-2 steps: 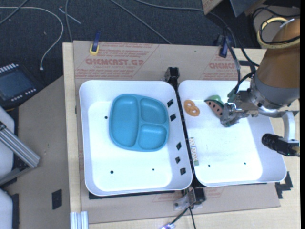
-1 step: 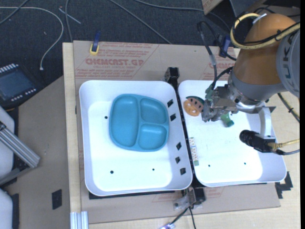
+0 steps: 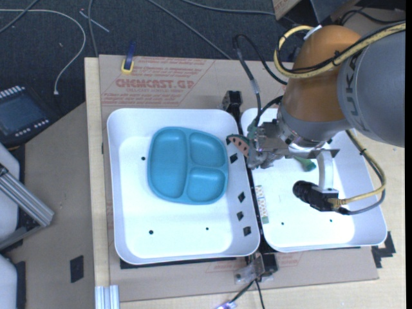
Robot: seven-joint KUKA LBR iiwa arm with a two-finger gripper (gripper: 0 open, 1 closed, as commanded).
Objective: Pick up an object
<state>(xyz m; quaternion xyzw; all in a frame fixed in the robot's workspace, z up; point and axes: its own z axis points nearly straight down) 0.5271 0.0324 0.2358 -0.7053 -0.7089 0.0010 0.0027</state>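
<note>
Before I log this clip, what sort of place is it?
Probably a robotics lab test bench: a grey-and-orange arm reaches over two white bins, one holding a blue divided plate, with loose cables on dark carpet beyond.

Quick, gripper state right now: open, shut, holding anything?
Gripper: cannot be told from this view; it sits at the left edge of the right bin.
</note>
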